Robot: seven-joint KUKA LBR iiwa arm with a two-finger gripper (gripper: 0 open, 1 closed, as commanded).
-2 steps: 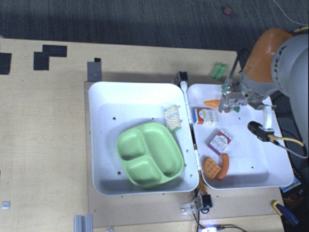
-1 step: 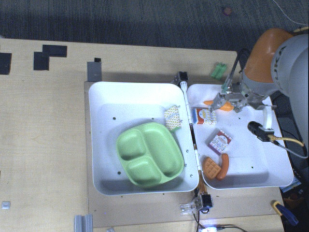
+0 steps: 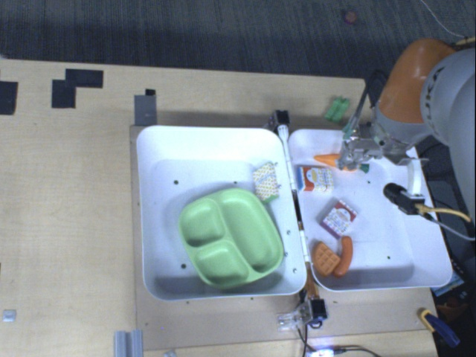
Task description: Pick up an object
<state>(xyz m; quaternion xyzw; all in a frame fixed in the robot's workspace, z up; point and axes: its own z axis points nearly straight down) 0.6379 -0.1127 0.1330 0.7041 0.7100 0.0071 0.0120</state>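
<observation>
My gripper [image 3: 354, 159] hangs low over the back of the right bin [image 3: 416, 262], reaching in from the right. An orange toy carrot [image 3: 326, 159] lies right at its left side, with its right end under the gripper. In front of it lie a small white, blue and orange carton [image 3: 316, 178], a red and white packet [image 3: 338, 218], a waffle piece [image 3: 324, 257] and a sausage [image 3: 344, 254].
The left bin [image 3: 160, 199] holds a green divided plate [image 3: 230, 236] and a small patterned packet [image 3: 265, 180] by its right wall. A green object [image 3: 336, 108] lies on the bench behind the right bin. The right half of the right bin is bare white floor.
</observation>
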